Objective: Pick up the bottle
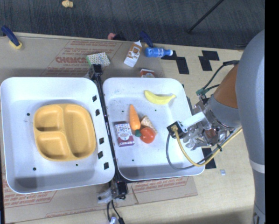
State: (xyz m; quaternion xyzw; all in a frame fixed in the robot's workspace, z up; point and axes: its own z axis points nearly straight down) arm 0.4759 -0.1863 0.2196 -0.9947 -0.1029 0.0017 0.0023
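Note:
The bottle (157, 52) is small and blue, and lies on its side on the cardboard behind the right bin (177, 169), outside both bins. My gripper (198, 135) hangs over the right bin's right rim, far in front of the bottle and well apart from it. Nothing shows in its grasp. A yellow cable (185, 157) loops beneath it over the bin floor.
The right bin holds a banana (159, 97), a carrot (135, 117), a tomato (148, 135) and a red carton (123, 134). A yellow divided plate (65, 131) sits in the left bin (13, 97). A small carton (133, 54) and a green sponge (98, 58) lie near the bottle.

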